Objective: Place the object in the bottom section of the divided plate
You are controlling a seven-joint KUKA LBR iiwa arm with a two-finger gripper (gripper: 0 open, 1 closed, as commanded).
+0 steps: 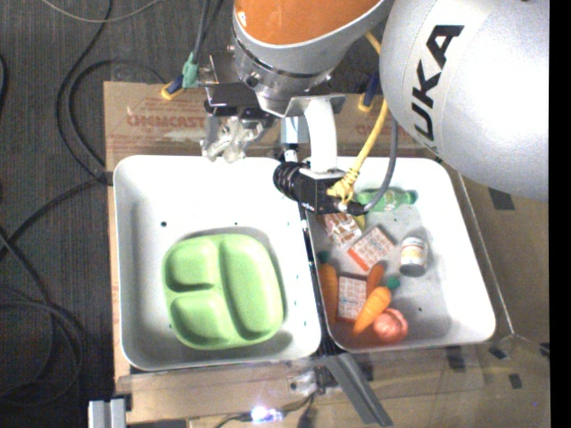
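Arm parked high over the seam between the bins; pick step not started by the look of it.

Gripper (234,136) sat at upper centre of frame, above the back rim of the left bin (143,203), well apart from everything graspable; whether it was released or clenched couldn't be told, and nothing showed in it. Green divided plate (223,290) lay in the left bin, all sections bare. Candidate objects were all in the right bin (464,275): carrot (374,307), a second carrot (329,284), small can (412,253), green bottle (390,200), snack packets (368,247). Which one was the target was unclear. Next move called for a descent into the right bin, a firm grasp, then transfer to the plate's section nearest the frame bottom.
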